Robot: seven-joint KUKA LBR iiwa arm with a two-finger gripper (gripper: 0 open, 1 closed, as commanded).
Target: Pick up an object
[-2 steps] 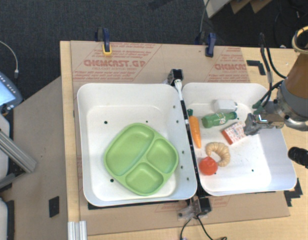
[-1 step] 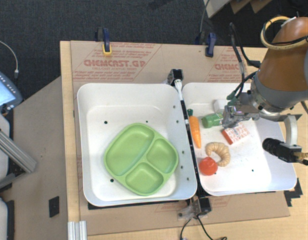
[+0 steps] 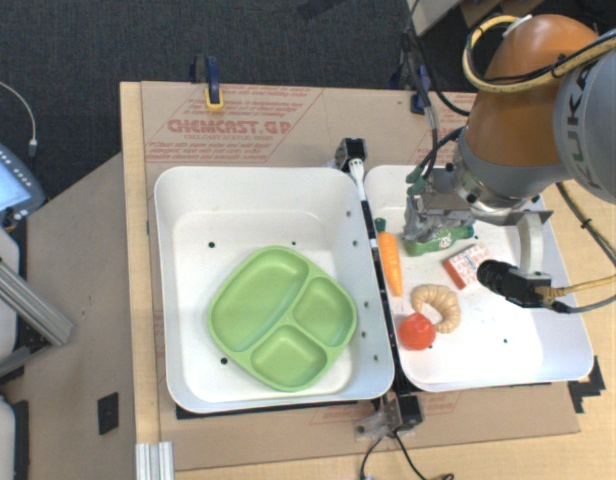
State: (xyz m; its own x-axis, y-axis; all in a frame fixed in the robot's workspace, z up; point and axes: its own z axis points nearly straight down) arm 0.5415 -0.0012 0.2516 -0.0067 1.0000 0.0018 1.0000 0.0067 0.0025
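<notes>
Step now: the arm [image 3: 533, 98] reaches in over the right bin [image 3: 528, 363]. I think it is going down to grab something. Nothing looks lifted yet.

Jaws: the gripper [image 3: 428, 230] is low in the back part of the right bin. It is right above a small green thing [image 3: 450, 238]. I cannot tell how wide the jaws are, or if they pinch anything. The metal parts hide that.

Things to pick: a carrot [image 3: 390, 262] lies by the left wall of the right bin. A curled tan pastry [image 3: 437, 306] lies in the middle. A red tomato [image 3: 418, 332] touches the pastry, on the side near me. A small red and white packet [image 3: 467, 265] lies just beside the green thing.

Closest thing: the green thing is under the gripper. The carrot is just beside it.

Left bin: the left bin [image 3: 178, 288] holds a green plate [image 3: 282, 316] with three parts. The arm is well apart from it.

Bench: both bins sit side by side on the bench [image 3: 258, 118].

Next move: I think the jaws need to close on one thing, then go straight up.

Watch out: the things sit close together. The jaws could bump the packet or the carrot and push them away.
</notes>
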